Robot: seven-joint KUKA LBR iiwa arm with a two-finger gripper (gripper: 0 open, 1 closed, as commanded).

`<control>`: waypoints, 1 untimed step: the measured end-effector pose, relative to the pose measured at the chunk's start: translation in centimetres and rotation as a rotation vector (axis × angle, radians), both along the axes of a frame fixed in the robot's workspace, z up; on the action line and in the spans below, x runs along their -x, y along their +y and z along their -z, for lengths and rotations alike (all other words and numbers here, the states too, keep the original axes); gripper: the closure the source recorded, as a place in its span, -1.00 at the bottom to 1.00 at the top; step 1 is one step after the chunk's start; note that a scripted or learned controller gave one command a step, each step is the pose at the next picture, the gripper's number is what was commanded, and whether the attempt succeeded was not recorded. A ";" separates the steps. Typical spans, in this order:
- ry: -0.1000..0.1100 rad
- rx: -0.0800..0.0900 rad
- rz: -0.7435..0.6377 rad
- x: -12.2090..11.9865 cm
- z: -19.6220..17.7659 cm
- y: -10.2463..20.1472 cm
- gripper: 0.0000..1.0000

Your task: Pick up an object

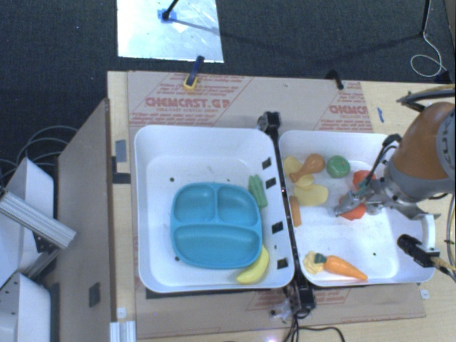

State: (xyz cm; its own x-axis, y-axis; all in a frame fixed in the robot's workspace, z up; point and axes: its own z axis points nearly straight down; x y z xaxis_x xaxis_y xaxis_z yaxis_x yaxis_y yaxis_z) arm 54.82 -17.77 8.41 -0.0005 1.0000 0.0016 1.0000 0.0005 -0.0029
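The right bin (377, 258) holds several toy foods: a red piece (355, 213), a green round one (338, 166), a tan drumstick shape (308, 167), a pale yellow piece (312, 194), a thin orange stick (294, 211) and a carrot (342, 266) beside a small yellow piece (313, 260). My gripper (351, 204) is low in this bin, right over the red piece, which shows at its upper and lower sides. The grey arm with its orange band (427, 144) comes in from the right.
The left bin (160, 159) holds a blue divided plate (216, 225), a green pickle shape (257, 190) at the plate's upper right and a yellow banana (255, 268) at its lower right. A black divider (279, 191) runs between the bins.
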 end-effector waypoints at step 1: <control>-0.007 0.002 -0.002 -0.3 -1.1 -0.1 1.00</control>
